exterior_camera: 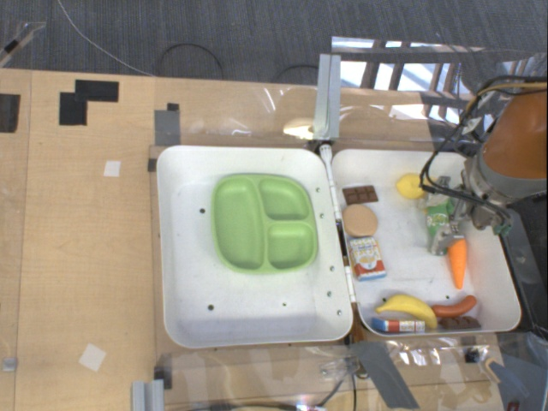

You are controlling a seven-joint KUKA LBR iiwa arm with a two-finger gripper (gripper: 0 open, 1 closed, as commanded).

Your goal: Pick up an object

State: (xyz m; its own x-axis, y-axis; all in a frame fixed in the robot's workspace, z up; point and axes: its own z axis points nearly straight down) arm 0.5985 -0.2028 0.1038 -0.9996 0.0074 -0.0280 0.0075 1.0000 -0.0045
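jaws (444, 234): low in the right bin, whether apart or together cannot be told
right bin (511, 315): holds the toy food
carrot (458, 262): just beside the jaws, long axis running toward the bin's near edge

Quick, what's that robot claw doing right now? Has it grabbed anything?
Gripper: low in the right bin, beside the carrot and a green item; open or closed cannot be told, and no grab is visible.
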